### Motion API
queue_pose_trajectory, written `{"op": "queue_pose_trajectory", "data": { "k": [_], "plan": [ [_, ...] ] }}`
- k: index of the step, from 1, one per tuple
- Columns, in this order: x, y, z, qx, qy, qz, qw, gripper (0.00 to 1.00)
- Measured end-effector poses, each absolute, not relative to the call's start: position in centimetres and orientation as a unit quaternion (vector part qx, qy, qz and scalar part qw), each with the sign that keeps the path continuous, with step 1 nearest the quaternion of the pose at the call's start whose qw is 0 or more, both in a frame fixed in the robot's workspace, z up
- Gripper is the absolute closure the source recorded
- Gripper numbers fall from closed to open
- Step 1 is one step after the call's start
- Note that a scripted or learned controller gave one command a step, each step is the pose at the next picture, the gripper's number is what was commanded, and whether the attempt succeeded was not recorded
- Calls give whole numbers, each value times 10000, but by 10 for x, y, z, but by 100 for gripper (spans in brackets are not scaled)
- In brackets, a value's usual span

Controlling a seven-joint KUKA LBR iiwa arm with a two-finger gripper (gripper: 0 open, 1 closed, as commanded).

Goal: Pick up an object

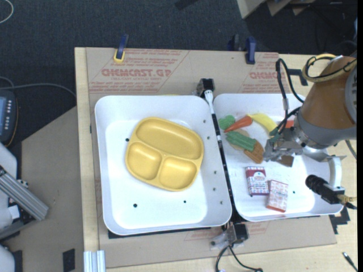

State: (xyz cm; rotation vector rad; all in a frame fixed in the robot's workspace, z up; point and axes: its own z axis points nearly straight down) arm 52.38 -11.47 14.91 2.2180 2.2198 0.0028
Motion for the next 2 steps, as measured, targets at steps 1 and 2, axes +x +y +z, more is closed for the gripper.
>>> {"op": "queue_pose_trajectory", "data": {
  "k": [1,2],
  "plan": [
    [529,-111,212,7065,7077,21,33,100],
    [530,-111,226,7067,7075,10,18,100]
  ]
}}
